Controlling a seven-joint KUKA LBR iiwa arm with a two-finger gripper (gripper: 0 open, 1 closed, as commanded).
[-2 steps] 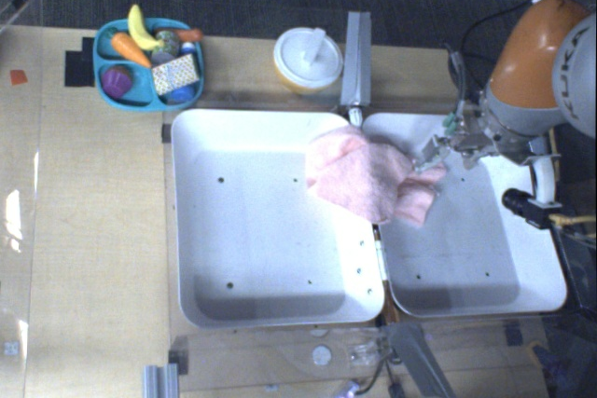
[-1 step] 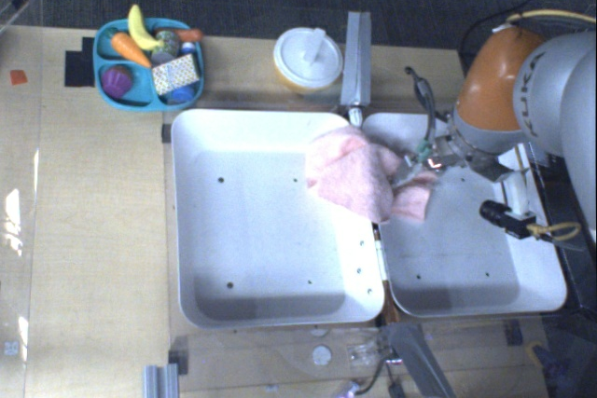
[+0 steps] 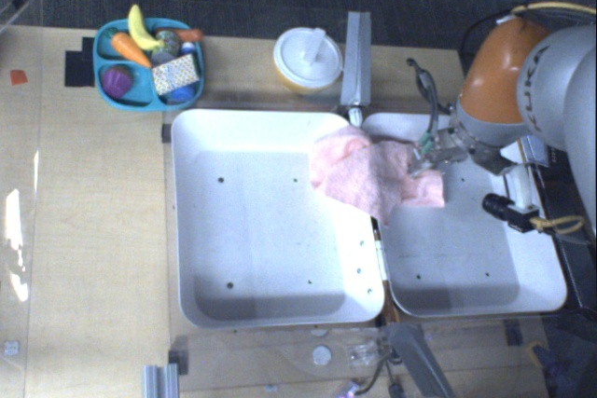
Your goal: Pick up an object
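A pink cloth (image 3: pixel 373 177) lies draped over the divider between the two white bins, partly in the left bin (image 3: pixel 252 294) and partly in the right bin (image 3: pixel 485 294). My gripper (image 3: pixel 424 154) is low at the cloth's right edge, near the back of the right bin. Its tips sit against or in the cloth's folds, and the wrist hides them. The grey arm with its orange band (image 3: pixel 499 79) reaches in from the right.
A blue tray (image 3: pixel 140 98) of toy food, with a banana and a carrot, stands at the back left of the bench. A white lidded cup (image 3: pixel 308 58) and a grey upright bracket (image 3: pixel 356 61) stand behind the bins. Cables hang by the wrist.
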